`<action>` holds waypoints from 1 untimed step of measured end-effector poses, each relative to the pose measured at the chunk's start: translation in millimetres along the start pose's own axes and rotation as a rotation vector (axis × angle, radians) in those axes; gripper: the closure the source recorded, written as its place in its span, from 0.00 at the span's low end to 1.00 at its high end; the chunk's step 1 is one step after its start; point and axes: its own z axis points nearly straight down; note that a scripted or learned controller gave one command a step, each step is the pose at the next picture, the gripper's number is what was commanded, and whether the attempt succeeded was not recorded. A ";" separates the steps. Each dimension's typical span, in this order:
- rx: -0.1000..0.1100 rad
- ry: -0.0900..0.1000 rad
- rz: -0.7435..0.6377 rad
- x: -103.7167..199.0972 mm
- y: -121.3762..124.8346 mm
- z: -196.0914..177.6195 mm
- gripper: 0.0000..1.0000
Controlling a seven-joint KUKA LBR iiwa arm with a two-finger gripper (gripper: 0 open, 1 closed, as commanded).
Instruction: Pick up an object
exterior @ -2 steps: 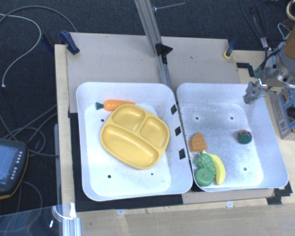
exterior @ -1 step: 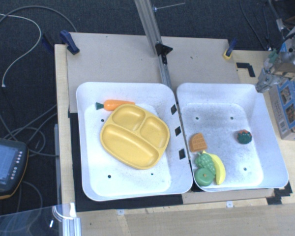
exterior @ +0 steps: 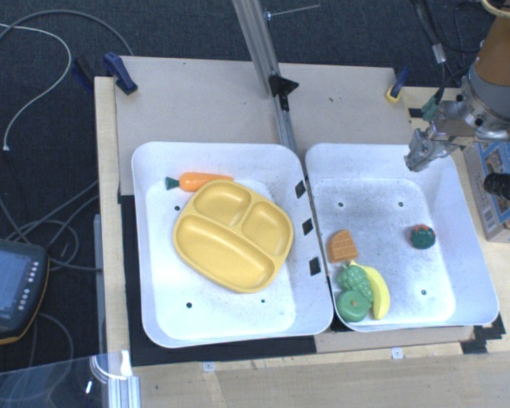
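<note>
Two white bins sit side by side on my bench, with a metal pole [exterior: 263, 53] slanting up from the gap between them at the far side.

Left bin [exterior: 153, 313]:
- one yellow tray [exterior: 233, 235] with three compartments, lying slightly skewed across the middle;
- one toy carrot [exterior: 202, 179], orange with a green tip pointing left, lying along the far edge of the tray and touching or nearly touching it.

Right bin [exterior: 459, 228]:
- one small orange-brown block [exterior: 342, 246], near the left wall;
- one bunch of green toy grapes [exterior: 352, 277], just on the near side of the block;
- one green round piece [exterior: 352, 305], at the near left corner, touching the grapes;
- one yellow toy banana [exterior: 376, 291], lying against the right side of the green pieces;
- one small dark green ball with a red spot [exterior: 422, 236], alone toward the right wall, well apart from the cluster.

My gripper [exterior: 418, 158] hangs over the far right corner of the right bin, well apart from every toy in it. I cannot tell whether my fingers are spread or pressed together; nothing is visible between them.

Outside the bins: two blue clamps, one [exterior: 119, 71] at the far left corner of the bench, another [exterior: 399, 82] at the far right; a handheld screen [exterior: 8, 287] at the left edge; loose cables [exterior: 34, 100] on the dark floor.
</note>
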 end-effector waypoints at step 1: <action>0.001 0.000 0.000 50.3 -8.5 18.0 1.00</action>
